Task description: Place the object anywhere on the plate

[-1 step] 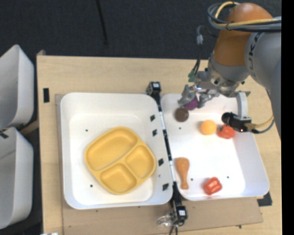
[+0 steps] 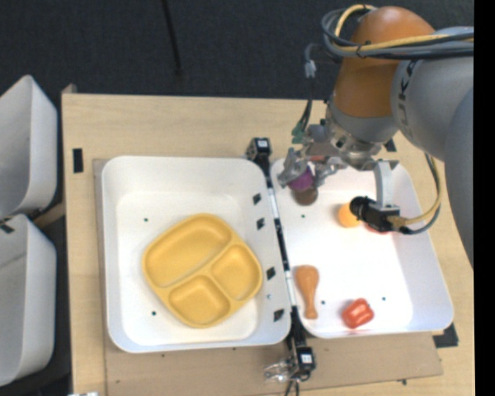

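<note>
A yellow three-compartment plate (image 2: pixel 200 268) lies in the left bin (image 2: pixel 120 180). My gripper (image 2: pixel 302 175) hangs over the far left corner of the right bin (image 2: pixel 412 304), close to the divider. A small purple and brown object (image 2: pixel 304 188) sits between its fingers, and the gripper is shut on it. The wrist hides the top of the object, and I cannot tell whether its underside touches the bin floor.
In the right bin lie an orange-brown drumstick (image 2: pixel 308 287) near the divider, a red pepper (image 2: pixel 357 313) at the front, and a yellow-orange ball (image 2: pixel 346 214) in the middle. The raised rims between the two bins run just left of the gripper.
</note>
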Motion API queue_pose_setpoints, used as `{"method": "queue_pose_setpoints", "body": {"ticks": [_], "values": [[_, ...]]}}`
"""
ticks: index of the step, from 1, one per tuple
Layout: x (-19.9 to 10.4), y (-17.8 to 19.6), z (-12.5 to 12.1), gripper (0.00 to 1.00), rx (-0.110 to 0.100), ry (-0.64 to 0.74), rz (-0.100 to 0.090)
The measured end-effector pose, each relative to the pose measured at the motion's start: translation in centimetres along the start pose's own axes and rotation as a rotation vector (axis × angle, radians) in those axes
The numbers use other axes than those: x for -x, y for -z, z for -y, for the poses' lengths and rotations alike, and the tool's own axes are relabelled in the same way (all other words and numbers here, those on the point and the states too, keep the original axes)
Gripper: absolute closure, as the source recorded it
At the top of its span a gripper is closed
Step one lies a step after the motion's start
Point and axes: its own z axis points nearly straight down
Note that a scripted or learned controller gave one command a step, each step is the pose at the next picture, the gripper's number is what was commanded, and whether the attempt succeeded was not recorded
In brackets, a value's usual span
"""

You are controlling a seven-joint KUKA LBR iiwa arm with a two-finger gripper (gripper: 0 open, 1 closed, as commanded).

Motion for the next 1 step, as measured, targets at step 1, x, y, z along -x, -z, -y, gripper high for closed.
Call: {"method": "queue_pose_setpoints", "body": {"ticks": [1], "values": [[-5.30, 0.88, 1.50, 1.00, -0.001, 0.000, 0.000]]}}
